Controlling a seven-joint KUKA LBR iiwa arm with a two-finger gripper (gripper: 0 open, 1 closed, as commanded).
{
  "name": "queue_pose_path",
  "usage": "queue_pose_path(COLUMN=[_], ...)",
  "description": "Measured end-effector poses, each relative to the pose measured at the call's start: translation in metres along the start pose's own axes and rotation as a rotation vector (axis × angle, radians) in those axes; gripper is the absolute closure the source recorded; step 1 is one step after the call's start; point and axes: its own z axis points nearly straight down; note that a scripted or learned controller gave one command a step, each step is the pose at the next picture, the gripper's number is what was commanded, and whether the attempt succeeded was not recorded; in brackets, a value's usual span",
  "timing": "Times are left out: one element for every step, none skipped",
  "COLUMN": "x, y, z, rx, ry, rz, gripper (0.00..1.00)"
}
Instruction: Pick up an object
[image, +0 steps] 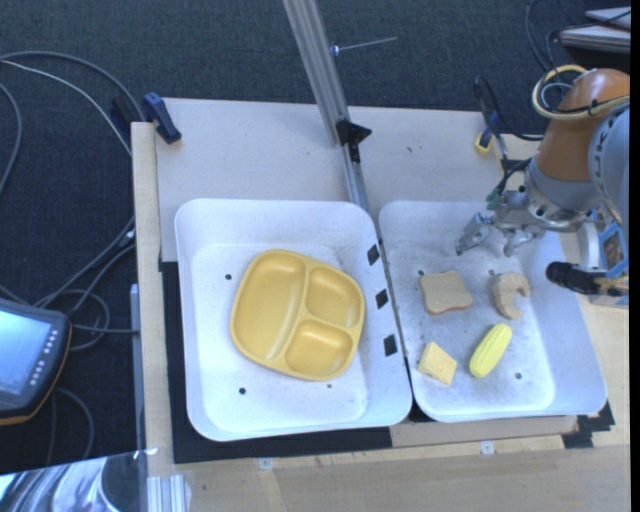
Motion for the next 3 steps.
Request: queue_pose_path(x=[0.0,-0.008,-0.012], y=[0.003,0.006,0.012], z=[-0.016,-0.079,-0.127], rx=[-0.01,-0.016,-0.015], ry=[-0.002,-0.004,-0.004], rz=[-0.001,0.0,-0.002], gripper=[1.0,1.0,1.0])
